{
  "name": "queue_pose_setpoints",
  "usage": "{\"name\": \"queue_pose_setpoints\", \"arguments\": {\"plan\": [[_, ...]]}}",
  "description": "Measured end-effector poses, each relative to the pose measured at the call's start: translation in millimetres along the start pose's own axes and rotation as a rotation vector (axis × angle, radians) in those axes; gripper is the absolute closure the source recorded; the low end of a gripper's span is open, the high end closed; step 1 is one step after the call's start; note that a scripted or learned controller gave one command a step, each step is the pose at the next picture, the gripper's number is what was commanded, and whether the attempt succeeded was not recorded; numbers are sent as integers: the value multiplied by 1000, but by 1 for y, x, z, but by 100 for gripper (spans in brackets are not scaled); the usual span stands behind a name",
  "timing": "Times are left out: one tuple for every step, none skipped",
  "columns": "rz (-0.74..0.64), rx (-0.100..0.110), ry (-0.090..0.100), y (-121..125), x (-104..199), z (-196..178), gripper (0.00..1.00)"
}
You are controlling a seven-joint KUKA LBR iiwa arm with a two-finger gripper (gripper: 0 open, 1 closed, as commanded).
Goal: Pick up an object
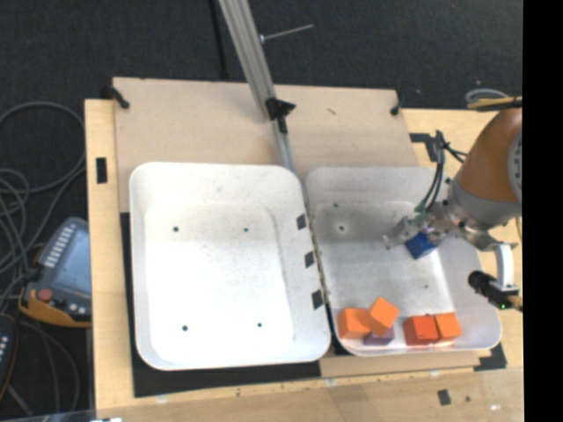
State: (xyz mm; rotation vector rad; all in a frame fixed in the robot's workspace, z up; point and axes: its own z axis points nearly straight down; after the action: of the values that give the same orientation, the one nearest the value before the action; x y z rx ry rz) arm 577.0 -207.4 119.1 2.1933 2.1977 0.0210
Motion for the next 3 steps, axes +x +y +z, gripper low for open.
{"name": "queue_pose_setpoints", "arguments": {"plan": [[0, -2, -1, 11, -2, 1, 0], [-1, -2, 0, 16, -3, 2, 0], [-1, -3, -1, 26, -4, 2, 0]]}}
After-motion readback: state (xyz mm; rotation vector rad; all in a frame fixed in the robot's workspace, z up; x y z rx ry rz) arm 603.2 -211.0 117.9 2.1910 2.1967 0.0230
